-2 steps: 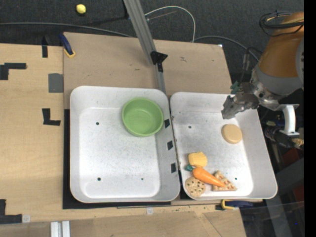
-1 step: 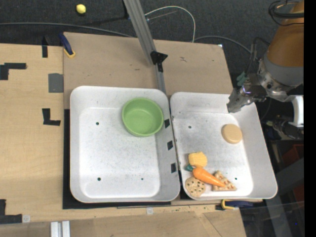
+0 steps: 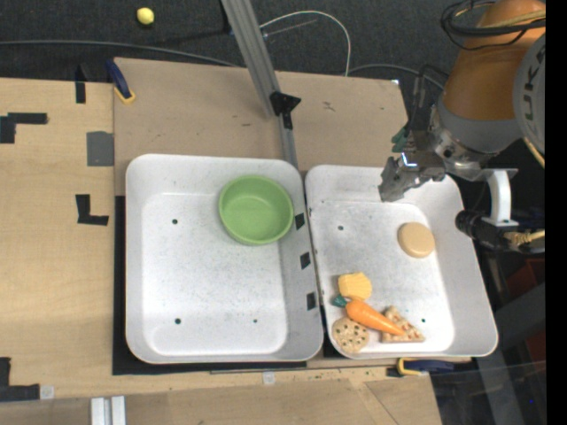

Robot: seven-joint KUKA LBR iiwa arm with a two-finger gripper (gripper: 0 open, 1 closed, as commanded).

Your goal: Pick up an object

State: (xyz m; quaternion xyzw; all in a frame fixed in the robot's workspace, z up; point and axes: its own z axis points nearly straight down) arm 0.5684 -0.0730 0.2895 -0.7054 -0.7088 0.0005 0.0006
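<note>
In the right bin [image 3: 443,326] lie a tan round bun [image 3: 415,239], a yellow piece [image 3: 355,285], an orange carrot [image 3: 372,315], a round cookie [image 3: 350,335] and a small pizza-like slice [image 3: 406,328]. The left bin [image 3: 177,282] holds a green bowl [image 3: 256,209] near its back right corner. My gripper [image 3: 395,187] hangs over the right bin's back edge, up and left of the bun and apart from it. I see nothing between its fingers.
A grey pole [image 3: 252,47] slants down from the top to the gap between the bins. A small yellow ball [image 3: 145,15] lies on the dark floor at the far left. Cables run across the bench behind the bins.
</note>
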